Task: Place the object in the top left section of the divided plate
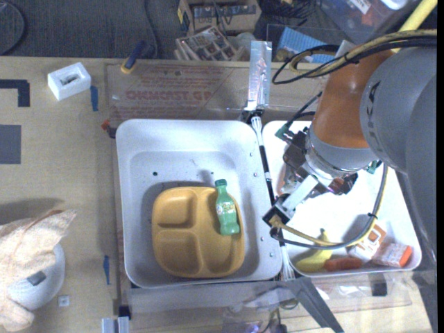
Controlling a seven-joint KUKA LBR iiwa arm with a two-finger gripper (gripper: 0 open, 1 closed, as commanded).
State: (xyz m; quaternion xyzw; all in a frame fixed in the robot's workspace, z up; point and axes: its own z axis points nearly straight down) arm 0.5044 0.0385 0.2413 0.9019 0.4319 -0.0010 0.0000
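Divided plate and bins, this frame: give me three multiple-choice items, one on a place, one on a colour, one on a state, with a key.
1. Where is the divided plate?
A. In the left bin
B. In the right bin
C. On the bench outside the bins

2. What colour is the bottle?
A. Red
B. Green
C. Blue

3. How does the bottle rest?
A. Standing upright in the right bin
B. Lying across the plate's right side
C. Hanging from the arm

Key: 1 A, the yellow plate sits inside the left bin. 2 B, its body and cap are green. 3 B, it lies on its side over the plate's right edge, cap pointing away from the camera.
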